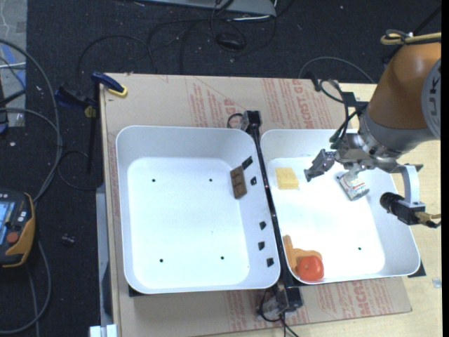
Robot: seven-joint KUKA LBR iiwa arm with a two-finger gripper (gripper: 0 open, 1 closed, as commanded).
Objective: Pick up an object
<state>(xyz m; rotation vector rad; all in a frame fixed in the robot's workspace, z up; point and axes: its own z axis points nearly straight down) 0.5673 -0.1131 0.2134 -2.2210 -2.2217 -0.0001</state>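
Camera view: end effector (335,168) hangs over the right white plastic bin (393,258), fingers spread apart, nothing between them. Pale yellow square sponge (287,178) lies just left of it; red-orange round toy (309,266) sits at the bin's near-left corner. Brown rectangular block (239,183) rests in the left white bin (140,146).

Orange band (407,83) above grey wrist; metallic claw (337,170) with dark fingers; black cable alongside arm.

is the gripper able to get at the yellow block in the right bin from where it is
Probably yes. The yellow block lies alone on the floor of the right bin, with nothing on or against it, and the gripper hangs just beside it, over the same bin.
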